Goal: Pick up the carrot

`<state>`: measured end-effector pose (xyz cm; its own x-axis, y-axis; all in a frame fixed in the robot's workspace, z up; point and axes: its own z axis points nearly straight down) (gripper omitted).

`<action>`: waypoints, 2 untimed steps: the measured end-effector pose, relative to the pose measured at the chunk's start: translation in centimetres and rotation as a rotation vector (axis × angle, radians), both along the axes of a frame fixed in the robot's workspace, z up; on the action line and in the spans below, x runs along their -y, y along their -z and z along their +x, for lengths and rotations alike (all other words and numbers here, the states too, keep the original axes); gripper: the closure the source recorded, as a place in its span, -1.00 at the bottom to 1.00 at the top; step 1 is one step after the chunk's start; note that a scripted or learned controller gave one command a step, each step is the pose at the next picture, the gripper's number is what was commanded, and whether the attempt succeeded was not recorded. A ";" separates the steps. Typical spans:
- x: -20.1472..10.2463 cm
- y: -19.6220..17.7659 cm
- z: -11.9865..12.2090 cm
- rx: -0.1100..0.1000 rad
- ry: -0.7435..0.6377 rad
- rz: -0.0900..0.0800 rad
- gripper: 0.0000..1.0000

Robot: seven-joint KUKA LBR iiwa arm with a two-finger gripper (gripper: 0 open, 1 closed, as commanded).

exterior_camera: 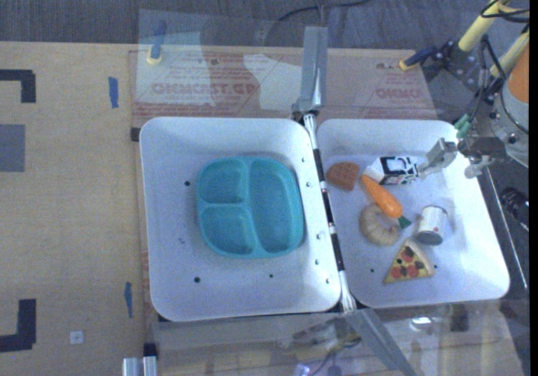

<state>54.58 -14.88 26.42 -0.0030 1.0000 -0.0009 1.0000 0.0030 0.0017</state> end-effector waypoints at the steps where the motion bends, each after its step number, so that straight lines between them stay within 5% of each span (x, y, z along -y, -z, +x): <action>1: -4.9 17.5 1.3 0.002 0.083 0.001 -1.00; 2: -4.3 16.4 1.3 0.006 0.094 0.000 1.00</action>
<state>55.88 -10.58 10.06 0.0908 0.9959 -0.0009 0.9958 -0.0907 0.0074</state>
